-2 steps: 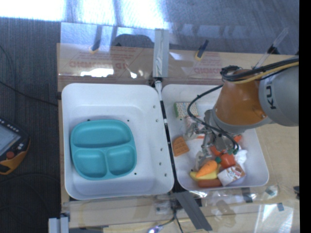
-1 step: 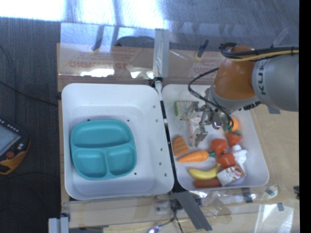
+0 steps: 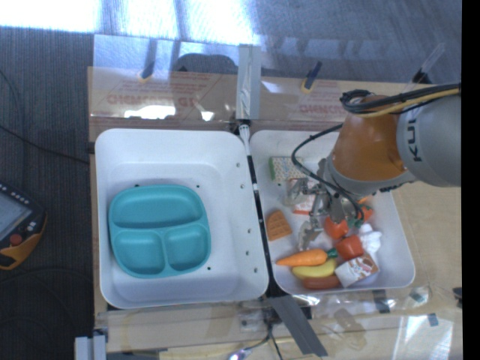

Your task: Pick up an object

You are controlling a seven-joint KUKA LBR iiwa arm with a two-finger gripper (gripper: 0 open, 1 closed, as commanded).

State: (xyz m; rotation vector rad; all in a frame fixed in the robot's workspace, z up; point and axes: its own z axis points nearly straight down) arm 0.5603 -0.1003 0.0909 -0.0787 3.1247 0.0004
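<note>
My gripper (image 3: 313, 217) hangs low inside the right bin (image 3: 401, 272), under the orange band of the arm (image 3: 367, 148). Toys lie piled around it. An orange carrot (image 3: 303, 259) lies just below it, across a yellow banana (image 3: 313, 270) and a red piece (image 3: 322, 282). To its left lies a tan waffle-like biscuit (image 3: 278, 225). On its right sit a red block (image 3: 349, 247) and a white carton (image 3: 358, 270). A speckled packet (image 3: 283, 169) lies toward the bin's back. The arm hides what is directly beneath the gripper.
The left bin (image 3: 127, 145) holds a teal three-compartment plate (image 3: 157, 227). A raised divider (image 3: 257, 216) separates the two bins. A black and orange handset (image 3: 15, 227) lies on the floor at far left. Black cables (image 3: 311, 142) loop off the wrist.
</note>
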